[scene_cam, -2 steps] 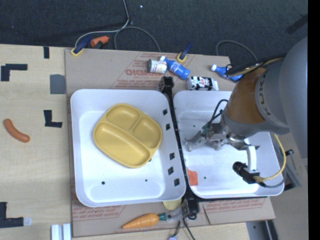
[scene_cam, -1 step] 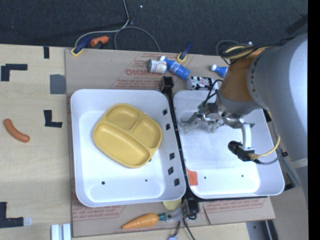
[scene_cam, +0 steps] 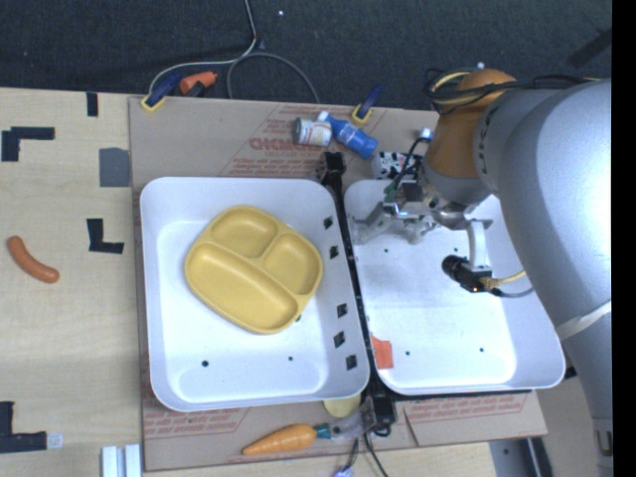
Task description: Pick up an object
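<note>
Overhead view of a grey arm with an orange wrist band reaching from the right over two shallow white bins.

The two-finger metal gripper (scene_cam: 393,222) hangs low over the upper left corner of the right white bin (scene_cam: 447,346), close beside the black divider between the bins; its fingers look slightly apart with nothing seen between them, though the view is too coarse to be sure. A yellow three-compartment plastic plate (scene_cam: 254,266) lies flat in the middle of the left white bin (scene_cam: 174,366), well apart from the gripper. Outside the bins, an orange toy carrot (scene_cam: 281,440) rests on the cardboard below the left bin, a blue-and-white bottle (scene_cam: 336,133) lies above it, and an orange sausage-shaped toy (scene_cam: 33,259) sits far left on the wooden bench.
</note>
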Available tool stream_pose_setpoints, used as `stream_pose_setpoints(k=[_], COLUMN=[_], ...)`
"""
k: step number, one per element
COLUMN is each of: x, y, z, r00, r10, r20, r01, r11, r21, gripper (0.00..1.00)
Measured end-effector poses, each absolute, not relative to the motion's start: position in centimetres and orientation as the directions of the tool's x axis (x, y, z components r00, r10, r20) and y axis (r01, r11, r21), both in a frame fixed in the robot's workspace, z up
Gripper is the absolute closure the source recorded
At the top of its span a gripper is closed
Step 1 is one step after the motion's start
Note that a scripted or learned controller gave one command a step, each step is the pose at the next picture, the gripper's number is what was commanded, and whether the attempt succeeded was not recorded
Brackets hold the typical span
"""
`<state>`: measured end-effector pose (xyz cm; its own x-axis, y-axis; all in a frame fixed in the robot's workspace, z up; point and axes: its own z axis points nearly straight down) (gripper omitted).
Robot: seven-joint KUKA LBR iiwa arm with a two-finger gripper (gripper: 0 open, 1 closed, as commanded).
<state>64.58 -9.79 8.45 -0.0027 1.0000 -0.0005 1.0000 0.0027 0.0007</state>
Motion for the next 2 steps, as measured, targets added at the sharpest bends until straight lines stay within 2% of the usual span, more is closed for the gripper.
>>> stream_pose_setpoints(k=[1, 2], x=[66.9, 60.8], y=[-9.3, -9.8], z=[8.5, 8.7], r00=[-0.002, 0.000], r10=[1.000, 1.000], r20=[0.000, -0.002], r01=[1.000, 1.000], r11=[0.002, 0.000], r21=[-0.001, 0.004], gripper=[0.00, 0.00])
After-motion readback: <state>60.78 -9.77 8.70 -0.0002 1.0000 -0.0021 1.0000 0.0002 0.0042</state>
